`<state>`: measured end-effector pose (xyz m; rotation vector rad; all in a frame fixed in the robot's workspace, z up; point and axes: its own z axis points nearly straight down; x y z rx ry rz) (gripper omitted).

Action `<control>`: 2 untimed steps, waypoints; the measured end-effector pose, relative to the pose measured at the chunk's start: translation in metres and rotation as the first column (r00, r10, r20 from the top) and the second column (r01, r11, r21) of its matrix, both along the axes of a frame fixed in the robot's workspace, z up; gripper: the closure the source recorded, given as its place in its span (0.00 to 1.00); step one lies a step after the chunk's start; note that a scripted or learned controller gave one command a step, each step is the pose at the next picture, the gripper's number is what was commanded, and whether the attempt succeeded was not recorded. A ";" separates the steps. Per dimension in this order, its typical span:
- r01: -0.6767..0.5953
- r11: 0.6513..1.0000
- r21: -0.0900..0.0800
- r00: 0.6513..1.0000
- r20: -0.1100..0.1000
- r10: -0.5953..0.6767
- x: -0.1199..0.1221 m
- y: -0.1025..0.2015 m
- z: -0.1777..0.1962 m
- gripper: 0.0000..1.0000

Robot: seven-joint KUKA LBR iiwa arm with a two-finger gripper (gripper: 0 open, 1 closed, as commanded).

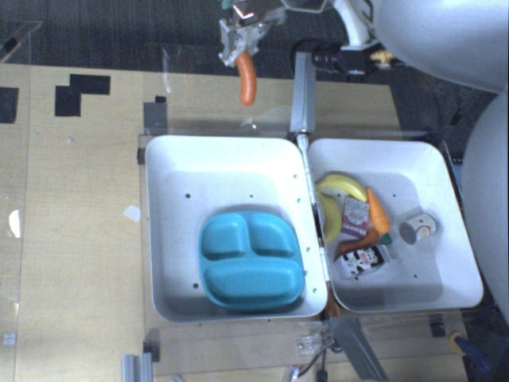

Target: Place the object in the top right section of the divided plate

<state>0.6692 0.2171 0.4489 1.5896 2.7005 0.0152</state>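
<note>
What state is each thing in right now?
Pincer: shut on the sausage, raised beyond the bins.
Sausage: hanging upright from the pincer, in the air.
Plate: flat in the left bin, nothing in its sections.
Bananas: lying in the right bin.
Carrot: lying tilted on the pile.
Can: on its side.

One fixed camera sits above the table (pixel 71 213), looking down at a slant; both white bins (pixel 159 237) lie side by side across the middle; the arm (pixel 445 22) enters from the right, near the lens; only one view exists.
</note>
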 end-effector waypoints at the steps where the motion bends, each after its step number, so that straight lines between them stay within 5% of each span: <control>1: -0.002 1.000 0.003 1.000 0.006 0.002 0.001 0.001 0.013 1.00; 2: -0.004 1.000 0.006 1.000 0.012 0.004 0.001 0.002 0.025 1.00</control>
